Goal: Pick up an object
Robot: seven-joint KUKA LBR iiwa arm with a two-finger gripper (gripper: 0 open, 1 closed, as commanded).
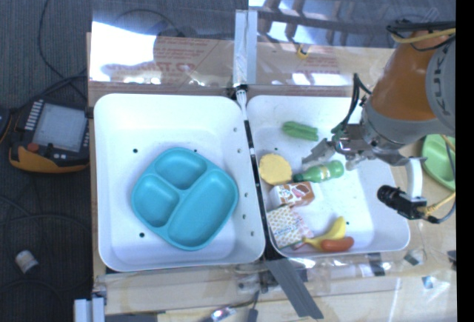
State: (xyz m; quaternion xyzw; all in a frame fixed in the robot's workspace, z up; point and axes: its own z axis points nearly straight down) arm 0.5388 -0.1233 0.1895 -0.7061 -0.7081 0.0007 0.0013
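down in the right bin [385, 235] sits all the action: a green bottle [320, 172] lies on its side near the middle, with the gripper [335, 152] hanging just above and beside its right end. whether the pincer is wide or narrow, i cannot tell from this slant, and nothing shows gripped in it.

around the bottle there's a crowd. a yellow round piece [275, 168] sits just to its left, a green pickle-shaped toy [299, 129] lies apart toward the back, a small carton [293, 195] rests just below, then a patterned packet [286, 225], a banana [329, 233] and a red sausage [337, 244] touching each other at the front wall. over in the left bin [118, 128] a blue divided plate [185, 197] lies alone.

my read: that bottle looks like light, hollow plastic, stiff enough to squeeze but smooth and rounded, so it could roll or squirt out sideways. best bet is closing across the body at its middle, fingers square to its long axis, not on the tapered cap end. watch the carton and the yellow piece, both close enough to snag a finger.
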